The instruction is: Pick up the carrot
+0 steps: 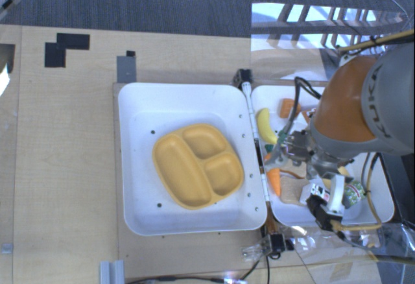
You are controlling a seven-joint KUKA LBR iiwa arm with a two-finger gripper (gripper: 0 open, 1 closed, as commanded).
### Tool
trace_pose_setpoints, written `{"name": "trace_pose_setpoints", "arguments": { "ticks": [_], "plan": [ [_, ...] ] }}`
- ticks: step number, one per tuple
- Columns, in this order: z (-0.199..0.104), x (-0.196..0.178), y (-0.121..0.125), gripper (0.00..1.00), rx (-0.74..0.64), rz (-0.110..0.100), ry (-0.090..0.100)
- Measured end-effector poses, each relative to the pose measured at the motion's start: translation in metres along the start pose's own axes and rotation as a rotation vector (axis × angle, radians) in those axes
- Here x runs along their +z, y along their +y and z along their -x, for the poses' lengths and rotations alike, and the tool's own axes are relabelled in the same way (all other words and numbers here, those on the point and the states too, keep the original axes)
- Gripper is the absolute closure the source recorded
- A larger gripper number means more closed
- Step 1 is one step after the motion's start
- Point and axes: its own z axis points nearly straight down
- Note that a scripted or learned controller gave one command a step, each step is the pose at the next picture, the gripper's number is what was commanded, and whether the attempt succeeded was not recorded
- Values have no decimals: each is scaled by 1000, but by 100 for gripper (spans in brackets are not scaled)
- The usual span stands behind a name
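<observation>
The carrot point(275, 181) lies in the right bin point(272, 96), by its left wall, just left of the gripper point(293, 150); it seems to point up the picture; I cannot tell if the gripper is open or closed.

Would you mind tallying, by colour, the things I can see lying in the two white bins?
Yellow: 2, the divided plate and the banana.
Orange: 2, the orange piece at the far wall and the orange piece by the divider.
Tan: 1, the flat slice.
Green and white: 1, the small item partly under the arm.
Total: 6.
</observation>
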Motion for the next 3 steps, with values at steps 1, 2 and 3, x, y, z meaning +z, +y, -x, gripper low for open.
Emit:
{"name": "trace_pose_setpoints", "arguments": {
  "ticks": [1,2,3],
  "plan": [
    [0,0,0,0,1,1,0],
    [0,0,0,0,1,1,0],
    [0,0,0,0,1,1,0]
  ]
}}
